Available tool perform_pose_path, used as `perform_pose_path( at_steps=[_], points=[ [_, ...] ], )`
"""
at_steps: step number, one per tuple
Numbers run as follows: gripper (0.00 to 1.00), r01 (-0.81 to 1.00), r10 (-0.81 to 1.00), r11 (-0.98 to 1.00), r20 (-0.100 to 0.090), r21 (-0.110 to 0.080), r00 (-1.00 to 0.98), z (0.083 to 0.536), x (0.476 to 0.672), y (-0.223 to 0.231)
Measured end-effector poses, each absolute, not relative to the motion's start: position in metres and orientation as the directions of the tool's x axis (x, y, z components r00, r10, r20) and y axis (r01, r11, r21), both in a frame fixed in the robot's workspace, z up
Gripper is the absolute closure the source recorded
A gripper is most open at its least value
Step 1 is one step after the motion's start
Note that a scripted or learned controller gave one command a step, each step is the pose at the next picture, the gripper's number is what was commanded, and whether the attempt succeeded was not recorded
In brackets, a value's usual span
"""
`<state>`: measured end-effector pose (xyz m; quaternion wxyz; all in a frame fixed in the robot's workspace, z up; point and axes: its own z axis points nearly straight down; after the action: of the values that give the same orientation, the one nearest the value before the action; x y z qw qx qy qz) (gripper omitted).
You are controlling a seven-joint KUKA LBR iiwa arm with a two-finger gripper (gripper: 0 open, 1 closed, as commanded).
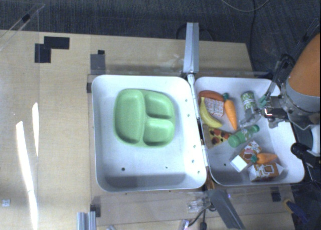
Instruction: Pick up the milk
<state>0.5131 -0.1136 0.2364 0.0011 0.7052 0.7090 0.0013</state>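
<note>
in the camera view you see two white bins side by side. the left bin (100, 124) holds a green divided plate (145, 117) lying flat near its middle. the right bin (296, 174) is crowded: a banana (208, 116) and a carrot (230, 113) toward the far left side, a small can (248, 100) beyond them, and a green bottle (244, 136) lying on its side near the middle.

the milk (264, 170) looks to be the small carton at the near edge of the right bin, lying tipped over, with an orange item just above it and a white block (239, 163) just beside it on the left. the label is too small to read, so treat that as a judgement.

the arm comes in from the right, and the gripper (266, 109) hovers over the far right part of the bin, well apart from the carton. you cannot tell how its jaws stand; they are too small and blurred.

expect the carton to be light, with thin walls that give under a hard squeeze and smooth, somewhat slippery faces. take it across its narrow flat sides near the middle, clear of the neighbours.
</note>
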Motion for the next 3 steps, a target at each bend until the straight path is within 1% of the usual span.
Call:
perform_pose_path(
  at_steps=[1, 2, 3],
  points=[
    [0.00, 0.997, 0.997, 0.081, -0.001, 0.003, -0.081, 0.129, 0.505, -0.146],
    [0.00, 0.985, 0.985, 0.172, -0.002, 0.010, -0.172, 0.089, 0.513, -0.156],
    [1.00, 0.985, 0.985, 0.173, -0.006, 0.020, -0.173, 0.102, 0.516, -0.156]
  ],
)
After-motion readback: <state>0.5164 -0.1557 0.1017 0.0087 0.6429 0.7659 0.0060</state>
